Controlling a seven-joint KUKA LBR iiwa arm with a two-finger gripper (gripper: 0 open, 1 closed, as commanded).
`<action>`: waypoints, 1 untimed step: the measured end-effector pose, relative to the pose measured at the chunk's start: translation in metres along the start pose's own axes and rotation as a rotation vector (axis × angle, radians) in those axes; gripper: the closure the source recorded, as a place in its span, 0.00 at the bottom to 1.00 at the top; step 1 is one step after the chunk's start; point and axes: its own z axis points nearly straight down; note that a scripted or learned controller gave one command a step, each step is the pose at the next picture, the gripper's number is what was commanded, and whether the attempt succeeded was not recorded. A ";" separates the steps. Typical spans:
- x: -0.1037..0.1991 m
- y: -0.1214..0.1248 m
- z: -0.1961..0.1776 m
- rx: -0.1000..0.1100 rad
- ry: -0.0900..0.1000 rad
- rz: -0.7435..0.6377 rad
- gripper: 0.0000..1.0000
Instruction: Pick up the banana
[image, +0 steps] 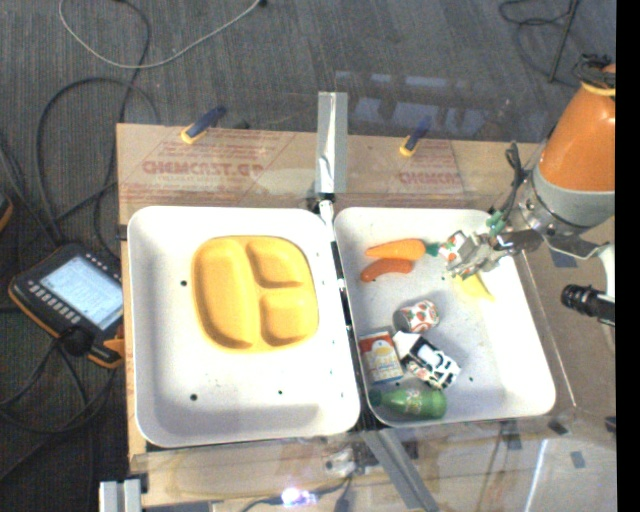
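Observation:
The banana (481, 286) is a small yellow piece lying in the right bin (520, 380), near its upper right. Just a short end of it shows. My gripper (468, 255) hangs directly over it, reaching in from the right edge of the camera view below the arm's orange band (585, 135). The gripper covers the rest of the banana. From this angle I cannot make out whether anything is held.
An orange carrot (400, 247) and an orange oblong piece (385, 268) lie left of the gripper. A small can (418, 317), a red-labelled box (378, 358), a black-and-white item (432, 363) and a green item (412, 402) crowd the bin's lower left. The left bin (160, 390) holds a yellow divided tray (258, 290).

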 end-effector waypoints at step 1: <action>-0.052 -0.096 0.111 0.003 0.000 0.037 1.00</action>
